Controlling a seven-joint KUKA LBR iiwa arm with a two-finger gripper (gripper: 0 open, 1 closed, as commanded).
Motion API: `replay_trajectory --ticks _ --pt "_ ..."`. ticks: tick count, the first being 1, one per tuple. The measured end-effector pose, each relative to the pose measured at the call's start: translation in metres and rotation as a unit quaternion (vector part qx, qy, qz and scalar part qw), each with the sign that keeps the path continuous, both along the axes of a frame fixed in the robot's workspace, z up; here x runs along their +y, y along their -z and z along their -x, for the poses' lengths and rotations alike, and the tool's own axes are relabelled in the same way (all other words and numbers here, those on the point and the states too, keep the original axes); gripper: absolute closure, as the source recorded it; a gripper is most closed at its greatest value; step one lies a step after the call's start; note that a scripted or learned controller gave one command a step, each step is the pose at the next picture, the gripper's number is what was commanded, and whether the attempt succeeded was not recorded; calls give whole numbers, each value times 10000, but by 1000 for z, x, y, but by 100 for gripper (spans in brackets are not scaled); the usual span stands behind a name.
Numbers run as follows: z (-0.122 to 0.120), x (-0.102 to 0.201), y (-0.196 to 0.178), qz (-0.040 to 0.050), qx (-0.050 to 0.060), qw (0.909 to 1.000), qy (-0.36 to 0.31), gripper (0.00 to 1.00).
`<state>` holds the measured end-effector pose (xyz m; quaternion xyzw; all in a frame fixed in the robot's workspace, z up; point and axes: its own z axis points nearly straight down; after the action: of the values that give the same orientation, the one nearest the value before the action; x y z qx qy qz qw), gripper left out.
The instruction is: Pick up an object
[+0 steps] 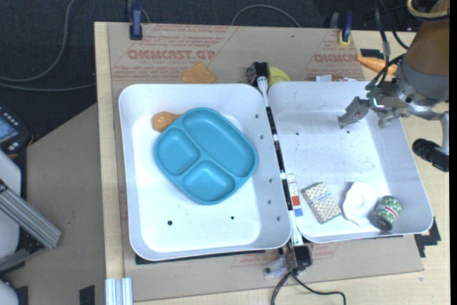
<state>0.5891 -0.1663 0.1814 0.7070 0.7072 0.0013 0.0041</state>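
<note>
My gripper (369, 113) hangs over the upper right part of the right bin (314, 146), with its fingers spread open and nothing between them. Along that bin's near edge lie a patterned square packet (323, 201), a white rounded object (357, 201) and a small green-and-white can (388, 211), all well below the gripper. In the left bin (143, 211) a blue divided plate (206, 154) lies near the middle. A small orange piece (163, 121) touches its upper left rim.
On the bench behind the bins sit an orange lump (198, 73), a yellow object (278, 75) and a black part (257, 71). An orange item (371, 62) lies near the arm. Blue clamps (135, 19) hold the board's back edge.
</note>
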Motion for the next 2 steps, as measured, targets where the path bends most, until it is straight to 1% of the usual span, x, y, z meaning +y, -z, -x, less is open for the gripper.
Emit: replay_trajectory --ticks 1,2 --pt "86 30 91 -50 117 9999 9 0" --pt "34 -53 97 -40 40 10000 8 0"
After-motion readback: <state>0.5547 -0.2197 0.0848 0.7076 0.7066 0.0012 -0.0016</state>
